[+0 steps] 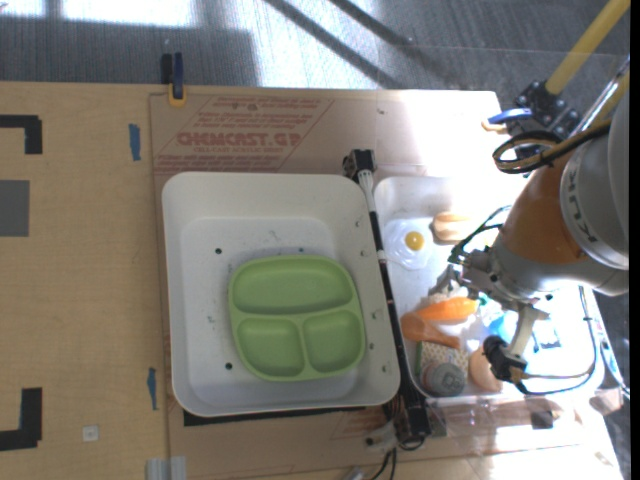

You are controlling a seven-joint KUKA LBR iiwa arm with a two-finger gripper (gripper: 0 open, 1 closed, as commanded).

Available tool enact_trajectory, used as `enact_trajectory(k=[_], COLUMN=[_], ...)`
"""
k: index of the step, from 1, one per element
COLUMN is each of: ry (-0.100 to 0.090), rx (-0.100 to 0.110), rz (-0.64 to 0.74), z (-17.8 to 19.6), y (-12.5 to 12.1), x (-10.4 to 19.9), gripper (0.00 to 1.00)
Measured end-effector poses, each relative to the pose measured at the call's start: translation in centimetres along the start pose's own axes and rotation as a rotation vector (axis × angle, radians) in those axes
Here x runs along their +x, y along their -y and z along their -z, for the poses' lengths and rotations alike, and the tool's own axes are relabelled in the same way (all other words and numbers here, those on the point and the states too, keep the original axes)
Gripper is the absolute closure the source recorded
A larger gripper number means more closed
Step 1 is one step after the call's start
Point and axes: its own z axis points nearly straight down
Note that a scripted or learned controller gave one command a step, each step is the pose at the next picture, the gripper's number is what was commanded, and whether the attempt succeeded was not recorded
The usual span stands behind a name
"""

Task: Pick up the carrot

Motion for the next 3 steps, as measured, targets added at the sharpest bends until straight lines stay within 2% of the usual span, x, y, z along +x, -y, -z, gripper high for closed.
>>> enact_trajectory(k=[1, 2, 3], ry=[-0.005, 0.005, -0.004], rx=[-0.003, -0.01, 0.014], rz=[0.109, 0.103, -0.221], z=[0.1, 1.2, 9.7], y=[3.0, 2.8, -0.9], x=[-0.9, -1.3, 8.8], gripper=[0.0, 1.0, 1.0])
